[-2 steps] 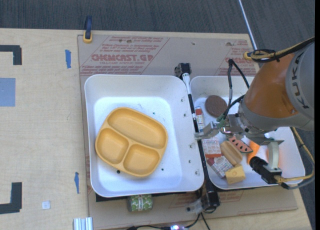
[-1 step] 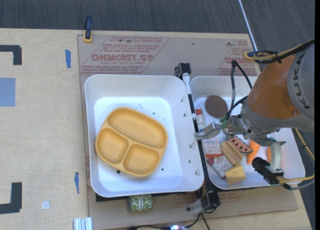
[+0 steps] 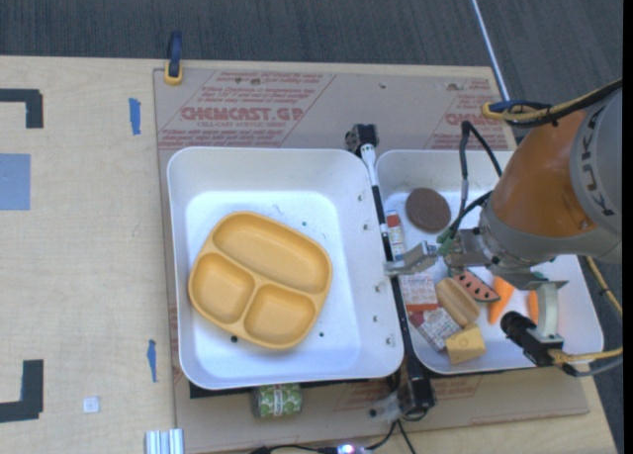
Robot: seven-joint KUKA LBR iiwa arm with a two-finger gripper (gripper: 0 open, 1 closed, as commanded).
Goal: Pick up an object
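In the left bin (image 3: 188,274), at centre frame, a yellow three-compartment plate (image 3: 259,279) is shown lying flat. In the right bin (image 3: 593,328), at lower right of the frame, small items are crowded together: a brown disc (image 3: 428,209) toward the top, flat printed packets (image 3: 427,309) below it, a tan loaf-shaped piece (image 3: 458,300) and, nearest the bottom wall, a pale yellow block (image 3: 465,345). The loaf-shaped piece is judged light and rigid, best taken across its short width; the packets are judged thin and slippery. The gripper (image 3: 465,256) is seen low over these items, beneath the orange band of the arm (image 3: 544,195); whether it is wide, narrow or gripping anything cannot be told.
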